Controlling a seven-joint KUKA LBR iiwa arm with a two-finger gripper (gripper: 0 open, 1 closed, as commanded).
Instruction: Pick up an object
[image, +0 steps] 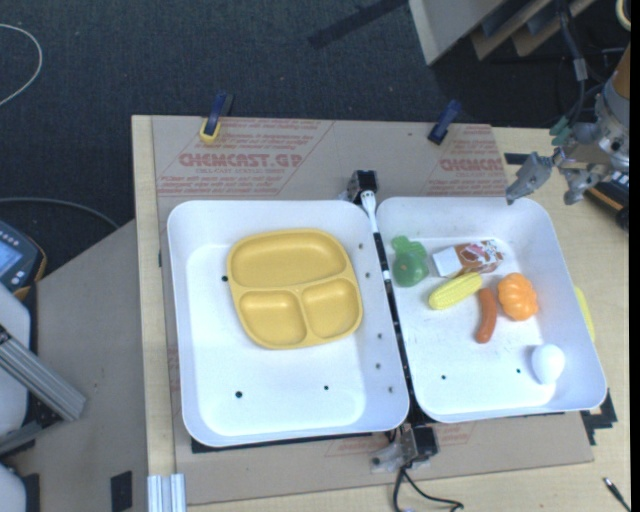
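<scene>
The corn (455, 291) lay slantwise in the right bin (560, 395), tip up-right. The gripper (550, 180) hung spread above the bin's far corner.

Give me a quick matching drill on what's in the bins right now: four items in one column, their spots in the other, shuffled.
Items:
1. yellow divided plate
2. white egg
3. green pepper
4. orange pumpkin

Places:
A. right bin, near corner
B. left bin
C. right bin, by the divider between bins
D. right bin, right of the sausage

Pairs: 1-B, 2-A, 3-C, 4-D
</scene>
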